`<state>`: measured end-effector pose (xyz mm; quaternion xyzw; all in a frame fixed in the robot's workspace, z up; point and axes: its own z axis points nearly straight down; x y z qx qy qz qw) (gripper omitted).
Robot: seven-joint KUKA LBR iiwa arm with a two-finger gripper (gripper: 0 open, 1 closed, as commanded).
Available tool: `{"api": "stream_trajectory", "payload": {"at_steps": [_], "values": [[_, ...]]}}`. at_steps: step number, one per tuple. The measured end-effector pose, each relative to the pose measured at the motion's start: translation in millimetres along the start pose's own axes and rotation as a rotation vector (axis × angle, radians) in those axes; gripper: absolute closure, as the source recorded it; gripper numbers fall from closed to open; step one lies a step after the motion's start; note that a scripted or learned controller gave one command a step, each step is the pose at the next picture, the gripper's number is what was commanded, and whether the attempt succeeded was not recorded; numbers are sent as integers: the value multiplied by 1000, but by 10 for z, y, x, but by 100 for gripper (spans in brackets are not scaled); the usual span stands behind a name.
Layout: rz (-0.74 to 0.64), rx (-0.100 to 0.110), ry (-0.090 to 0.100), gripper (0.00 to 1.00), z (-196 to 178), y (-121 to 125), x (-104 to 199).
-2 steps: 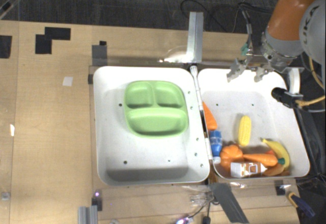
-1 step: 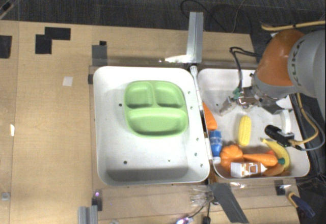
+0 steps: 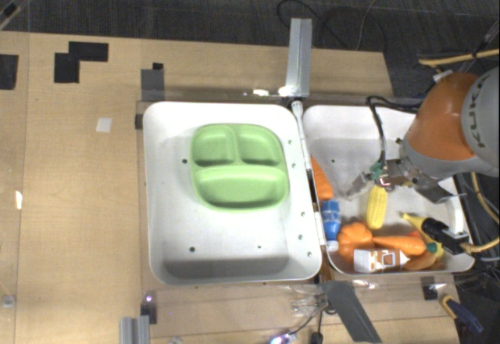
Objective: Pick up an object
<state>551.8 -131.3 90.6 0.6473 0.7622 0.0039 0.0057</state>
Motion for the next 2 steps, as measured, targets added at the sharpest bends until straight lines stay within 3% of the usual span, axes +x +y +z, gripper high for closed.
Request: {"api": "stream_trajectory", "payload": {"at_steps": [1,2], "values": [[-1,-7,2,100,-121,34,19],[164,8,3,100,-1179,395,985]]}}
